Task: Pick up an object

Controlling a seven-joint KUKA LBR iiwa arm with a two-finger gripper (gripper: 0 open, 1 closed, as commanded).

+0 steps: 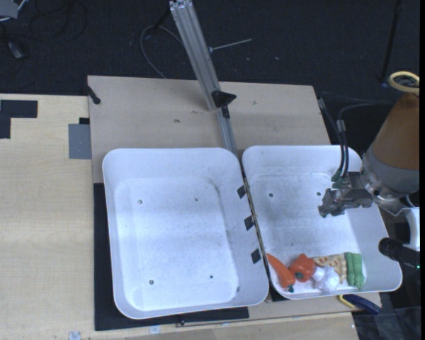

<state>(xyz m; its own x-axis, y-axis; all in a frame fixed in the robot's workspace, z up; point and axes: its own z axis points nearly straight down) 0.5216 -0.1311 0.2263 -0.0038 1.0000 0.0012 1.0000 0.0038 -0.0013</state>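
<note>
- Camera view, looking down at a slant: two shallow white bins sit side by side on a wooden bench, the left bin (127,190) and the right bin (283,168) touching along their inner edges.
- The arm (400,137) reaches in from the right, its orange band showing above the grey wrist.
- The gripper (334,202) hangs over the right-hand part of the right bin, above bare white floor; whether it is open or closed cannot be told, and nothing can be seen in its grasp.
- The objects lie in a row along the near edge of the right bin, well apart from the gripper.
- From left to right they are: an orange carrot-like piece (280,271), a red-orange piece (302,266) just beside it, a pale white lump (328,280), a tan patterned piece (331,263) behind the lump, and a green piece (353,269) standing at the right end.
- These pieces crowd together, several touching.
- A slanted metal bar (198,55) runs from the top of the view down to the seam between the bins.
</note>
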